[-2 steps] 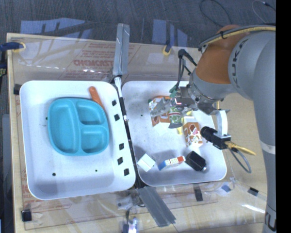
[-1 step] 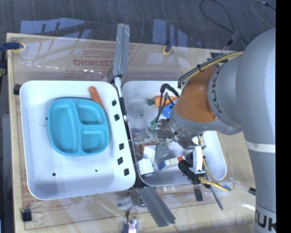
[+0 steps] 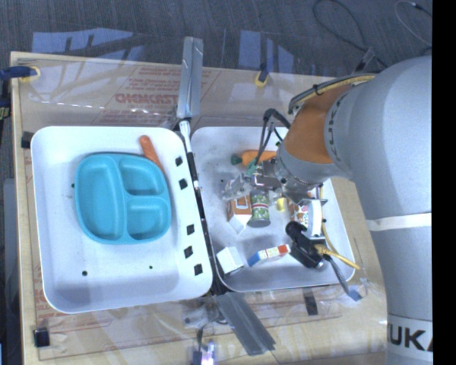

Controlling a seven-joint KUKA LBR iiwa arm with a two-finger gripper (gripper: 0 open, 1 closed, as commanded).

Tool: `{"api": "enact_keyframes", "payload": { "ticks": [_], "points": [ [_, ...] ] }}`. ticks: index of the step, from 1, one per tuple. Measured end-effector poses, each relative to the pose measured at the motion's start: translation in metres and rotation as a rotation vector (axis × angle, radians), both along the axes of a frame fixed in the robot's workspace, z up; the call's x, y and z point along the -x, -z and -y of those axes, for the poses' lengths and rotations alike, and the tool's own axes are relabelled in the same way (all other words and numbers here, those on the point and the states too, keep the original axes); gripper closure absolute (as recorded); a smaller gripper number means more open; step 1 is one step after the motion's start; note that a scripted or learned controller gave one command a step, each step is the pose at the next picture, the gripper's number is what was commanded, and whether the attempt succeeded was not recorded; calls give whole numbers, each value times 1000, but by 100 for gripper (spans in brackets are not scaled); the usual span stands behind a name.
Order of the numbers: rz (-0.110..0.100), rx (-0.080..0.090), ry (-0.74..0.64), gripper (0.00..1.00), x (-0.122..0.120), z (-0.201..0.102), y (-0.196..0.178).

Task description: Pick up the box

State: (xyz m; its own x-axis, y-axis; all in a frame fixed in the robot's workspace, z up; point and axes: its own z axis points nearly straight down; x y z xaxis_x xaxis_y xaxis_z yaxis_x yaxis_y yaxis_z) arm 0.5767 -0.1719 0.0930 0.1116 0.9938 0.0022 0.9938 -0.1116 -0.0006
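Note:
A small orange and white box (image 3: 239, 208) lies in the middle of the right bin (image 3: 213, 158). A small can with a green top (image 3: 259, 214) stands against its right side. My gripper (image 3: 249, 182) hangs over the bin just behind the box and the can, very close to their tops. Nothing shows as held by it. The arm's orange band (image 3: 311, 131) and grey body cover the bin's right part.
Near the right bin's front wall lie a white block (image 3: 229, 261) and a blue, red and white stick (image 3: 267, 255). An orange item (image 3: 256, 157) sits at the back. The left bin (image 3: 53, 280) holds a blue divided tray (image 3: 123, 197) and an orange carrot-shaped piece (image 3: 150, 150).

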Motion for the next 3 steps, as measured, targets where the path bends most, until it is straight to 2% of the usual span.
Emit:
{"api": "enact_keyframes", "payload": {
  "ticks": [1, 2, 3],
  "points": [
    [-6, 0, 237, 0, 101, -17, -58],
    [-3, 10, 243, 0, 75, -68, -14],
    [-4, 5, 251, 0, 10, -60, 2]
  ]
}}
